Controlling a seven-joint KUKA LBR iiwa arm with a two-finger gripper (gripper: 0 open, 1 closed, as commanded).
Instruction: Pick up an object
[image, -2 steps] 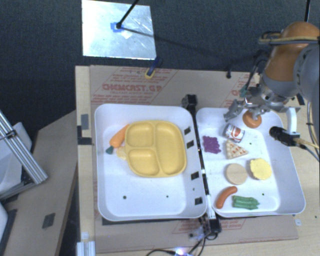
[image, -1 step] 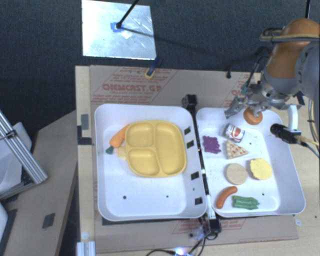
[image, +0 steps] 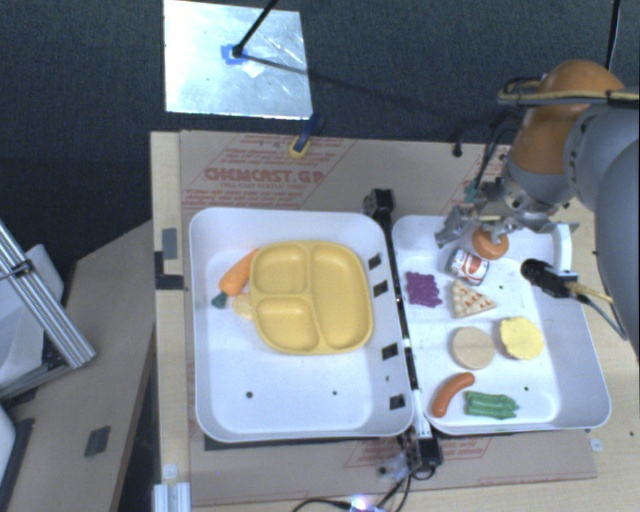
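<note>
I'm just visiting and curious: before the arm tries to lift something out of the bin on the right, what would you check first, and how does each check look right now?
1. Gripper is over the right bin: ok.
2. Something lies right under it: ok, a small red and white can sits just below.
3. Gripper already holds something: cannot tell; an orange piece sits at its tip.
4. Room around the can: not ok, the pizza slice and purple grapes lie close.
5. Cable clear of the toys: cannot tell.
</note>
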